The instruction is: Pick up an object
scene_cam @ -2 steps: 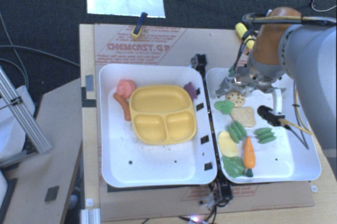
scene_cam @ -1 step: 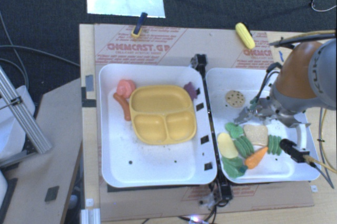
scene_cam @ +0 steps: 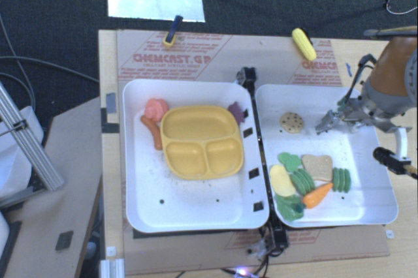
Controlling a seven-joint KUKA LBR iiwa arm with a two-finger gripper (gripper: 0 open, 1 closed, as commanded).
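Observation:
My gripper (scene_cam: 328, 121) hangs over the upper middle of the right bin (scene_cam: 372, 205), reaching in from the right, with its tip pointing left. A cookie (scene_cam: 292, 122) lies on the bin floor just left of the tip, apart from it. In front of the gripper lies a cluster of toy food: a bread slice (scene_cam: 318, 167), a carrot (scene_cam: 317, 195), a green pea pod (scene_cam: 341, 179), a pale yellow piece (scene_cam: 282, 180) and green pieces (scene_cam: 301, 181). I see nothing held at the gripper's tip.
The left bin (scene_cam: 140, 205) holds a yellow divided plate (scene_cam: 201, 141), a pink piece (scene_cam: 155, 109), an orange sausage (scene_cam: 152, 132) and a purple piece (scene_cam: 236, 112). A corn cob (scene_cam: 303, 44) and a blue-and-yellow tool (scene_cam: 173, 30) lie on the bench behind the bins.

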